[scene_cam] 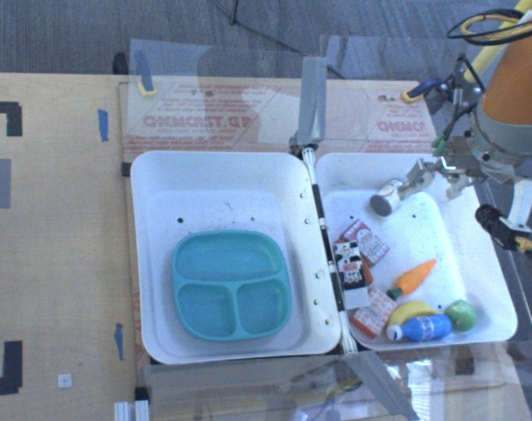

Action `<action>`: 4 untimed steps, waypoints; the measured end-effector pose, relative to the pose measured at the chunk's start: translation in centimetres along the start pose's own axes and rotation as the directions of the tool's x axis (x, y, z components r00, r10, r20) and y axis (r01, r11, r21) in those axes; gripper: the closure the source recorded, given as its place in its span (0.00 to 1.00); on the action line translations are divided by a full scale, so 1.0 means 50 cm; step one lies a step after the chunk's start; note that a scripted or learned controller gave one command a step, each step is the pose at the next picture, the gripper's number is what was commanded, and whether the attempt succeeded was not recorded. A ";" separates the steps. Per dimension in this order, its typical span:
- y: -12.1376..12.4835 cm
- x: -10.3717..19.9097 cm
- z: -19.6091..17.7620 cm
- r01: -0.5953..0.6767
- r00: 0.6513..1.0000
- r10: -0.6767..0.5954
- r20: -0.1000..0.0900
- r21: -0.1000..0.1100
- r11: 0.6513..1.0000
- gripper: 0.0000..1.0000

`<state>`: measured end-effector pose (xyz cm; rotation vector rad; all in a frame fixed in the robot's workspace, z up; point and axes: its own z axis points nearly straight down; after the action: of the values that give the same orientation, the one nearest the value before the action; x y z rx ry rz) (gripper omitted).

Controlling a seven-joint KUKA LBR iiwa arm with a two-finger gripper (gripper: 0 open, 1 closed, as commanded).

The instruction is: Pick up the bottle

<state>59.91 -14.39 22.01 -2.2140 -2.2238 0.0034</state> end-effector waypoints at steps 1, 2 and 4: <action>-0.144 -0.110 0.138 -0.072 0.997 0.072 0.000 0.000 0.997 0.00; -0.242 -0.138 0.111 -0.182 0.983 0.182 -0.002 0.002 0.983 0.00; -0.241 -0.048 0.143 -0.117 0.993 0.117 -0.001 0.000 0.993 0.00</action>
<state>47.85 -16.85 14.91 -2.3406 -2.0894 0.0032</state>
